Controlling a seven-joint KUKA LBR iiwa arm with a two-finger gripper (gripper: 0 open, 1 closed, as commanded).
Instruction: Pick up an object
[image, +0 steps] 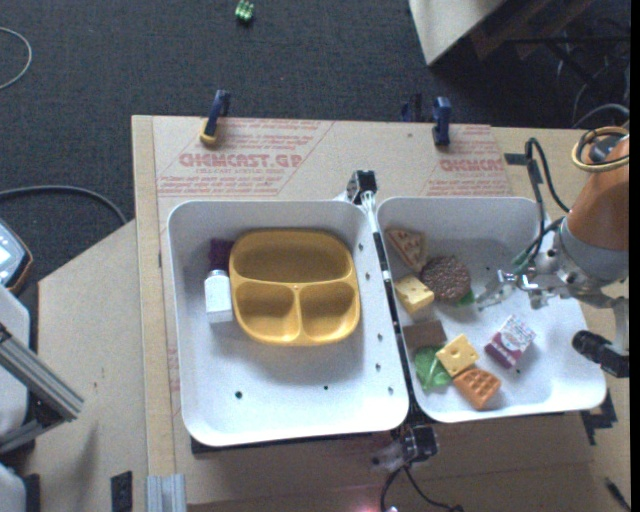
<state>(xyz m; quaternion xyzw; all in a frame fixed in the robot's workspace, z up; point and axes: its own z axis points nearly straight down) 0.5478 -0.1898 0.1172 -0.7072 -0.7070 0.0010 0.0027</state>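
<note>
Nearest the camera, along the front edge of the right bin (560, 400): an orange waffle piece (478, 387), a yellow cheese block (459, 354) touching it, a green leaf (430, 370) just to their left, a brown square (424, 333) above that. Farther back: a pink-and-white wrapped packet (510, 342), a second cheese cube (413, 294), a dark round patty (445, 279), a wedge of toast (405, 246) near the back-left corner. Over in the left bin (190, 330): a yellow divided tray (295, 285) with a small white bottle (218, 297) touching its left side and something purple (221, 250) behind it.

Reaching in from the right, grey arm with orange band (600, 205), gripper (497, 292) low over the right bin, pointing left toward the patty. State of the gripper: cannot tell, too small and cluttered; nothing seen held.

Key relation: patty just left of the gripper tip, nearly in line with its reach; packet just below and toward the camera. Neither has a marked long axis to align with. Probably the approach step, lift not yet done. Likely risk: crowding, with patty and cheese cube touching.
</note>
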